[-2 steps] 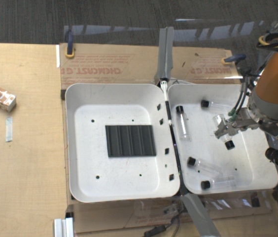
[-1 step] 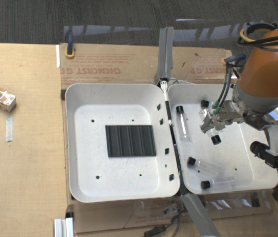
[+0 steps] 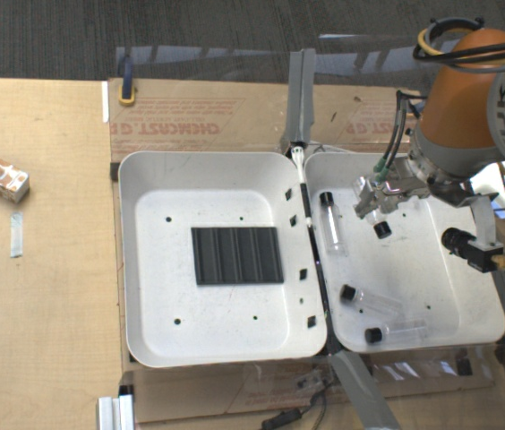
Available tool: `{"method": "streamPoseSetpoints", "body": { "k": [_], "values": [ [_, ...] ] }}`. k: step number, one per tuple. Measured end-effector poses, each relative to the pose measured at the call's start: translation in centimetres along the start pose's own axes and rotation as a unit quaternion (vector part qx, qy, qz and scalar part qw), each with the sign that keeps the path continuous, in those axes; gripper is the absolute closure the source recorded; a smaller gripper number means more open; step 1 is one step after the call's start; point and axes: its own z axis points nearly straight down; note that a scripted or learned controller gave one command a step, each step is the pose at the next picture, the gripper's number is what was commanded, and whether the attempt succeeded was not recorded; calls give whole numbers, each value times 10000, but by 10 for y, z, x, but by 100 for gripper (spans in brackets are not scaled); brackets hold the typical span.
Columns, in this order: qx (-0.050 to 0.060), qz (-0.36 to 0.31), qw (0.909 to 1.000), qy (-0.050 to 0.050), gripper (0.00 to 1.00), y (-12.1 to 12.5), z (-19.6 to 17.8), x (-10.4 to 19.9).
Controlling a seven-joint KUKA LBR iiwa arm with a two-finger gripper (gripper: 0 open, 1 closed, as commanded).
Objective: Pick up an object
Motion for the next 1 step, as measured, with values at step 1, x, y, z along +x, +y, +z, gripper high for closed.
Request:
{"method": "streamPoseSetpoints", "body": {
  "k": [1],
  "values": [
    [-4, -205, 9998, -3, 100, 31, -6, 12]
  ]
}}
